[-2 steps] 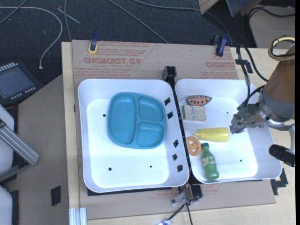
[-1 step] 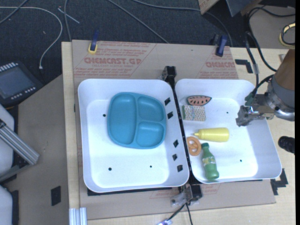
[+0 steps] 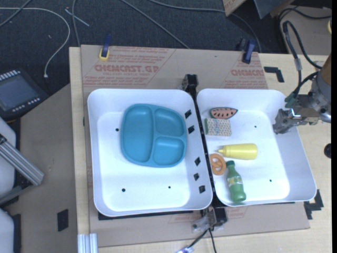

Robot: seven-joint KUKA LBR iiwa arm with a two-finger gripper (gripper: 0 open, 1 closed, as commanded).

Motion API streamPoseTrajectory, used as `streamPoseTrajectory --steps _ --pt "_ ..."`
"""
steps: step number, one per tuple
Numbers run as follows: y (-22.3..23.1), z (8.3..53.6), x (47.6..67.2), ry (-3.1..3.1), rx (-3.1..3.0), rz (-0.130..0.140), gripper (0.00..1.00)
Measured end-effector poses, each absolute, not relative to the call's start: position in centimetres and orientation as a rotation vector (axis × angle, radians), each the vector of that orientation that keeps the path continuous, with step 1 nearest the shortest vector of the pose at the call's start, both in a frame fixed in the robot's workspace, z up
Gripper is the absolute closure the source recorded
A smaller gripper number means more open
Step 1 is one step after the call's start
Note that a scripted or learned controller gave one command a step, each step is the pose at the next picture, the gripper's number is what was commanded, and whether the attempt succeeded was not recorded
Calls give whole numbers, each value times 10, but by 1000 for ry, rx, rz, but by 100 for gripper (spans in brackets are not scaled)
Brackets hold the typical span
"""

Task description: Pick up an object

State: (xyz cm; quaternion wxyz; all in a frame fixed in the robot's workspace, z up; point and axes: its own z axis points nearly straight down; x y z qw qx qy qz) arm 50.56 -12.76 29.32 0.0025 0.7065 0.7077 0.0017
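The right bin (image 3: 274, 167) holds several small items along its left half. A watermelon slice (image 3: 224, 112) lies at the back, with a patterned square pad (image 3: 218, 126) just in front of it. A yellow squeeze bottle (image 3: 241, 151) lies on its side mid-bin. Next to it lie an orange pretzel (image 3: 217, 164) and a green bottle (image 3: 235, 182), nearer the front. My gripper (image 3: 283, 122) hangs over the bin's right rim, well apart from all of these items, and I see nothing in it.
A blue divided plate (image 3: 154, 135) lies in the left bin (image 3: 105, 157). A black divider with clips (image 3: 196, 141) runs between the bins. Cables (image 3: 300, 62) trail behind the arm at the right. A cardboard sheet (image 3: 158, 62) underlies both bins.
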Motion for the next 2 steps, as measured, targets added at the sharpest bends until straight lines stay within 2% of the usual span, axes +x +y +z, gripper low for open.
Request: streamPoseTrajectory --steps 1,2 --pt "-93 287 533 2226 2215 3 100" --pt "-43 279 553 2228 2215 3 100"
